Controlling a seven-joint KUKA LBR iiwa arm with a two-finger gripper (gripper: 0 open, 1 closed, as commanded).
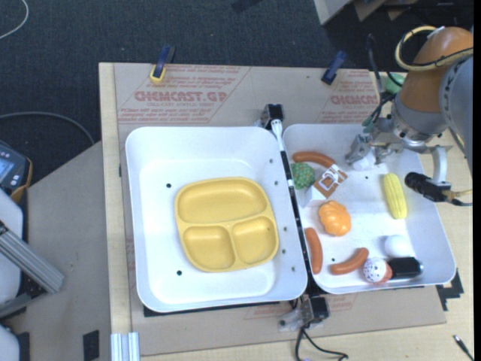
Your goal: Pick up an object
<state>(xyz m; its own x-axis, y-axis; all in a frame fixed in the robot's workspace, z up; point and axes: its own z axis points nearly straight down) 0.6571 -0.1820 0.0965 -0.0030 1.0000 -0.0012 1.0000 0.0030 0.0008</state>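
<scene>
The tabletop was a pale board printed with red lettering, standing on dark carpet, with two blue clamps at its far edge and loose cable on the floor to the left. Towards its left edge sat the left bin, holding a yellow divided tray laid flat at its middle.

The right bin touched it along a clipped seam. Inside, going rightwards: a green broccoli piece near the seam, a red sausage by the far wall, another sausage lying lengthwise near the seam, a small orange-and-white block, an orange fruit, a third sausage near the front wall, a speckled ball, a white egg shape, a corn cob and a black object at the bin's front right corner.

The tool hung over the far part of the right bin, near the far sausage and apart from every item. Its fingers were small and blurred against the white floor, so I could not tell their spread, and nothing showed between them. The arm was cut off by the right edge.
</scene>
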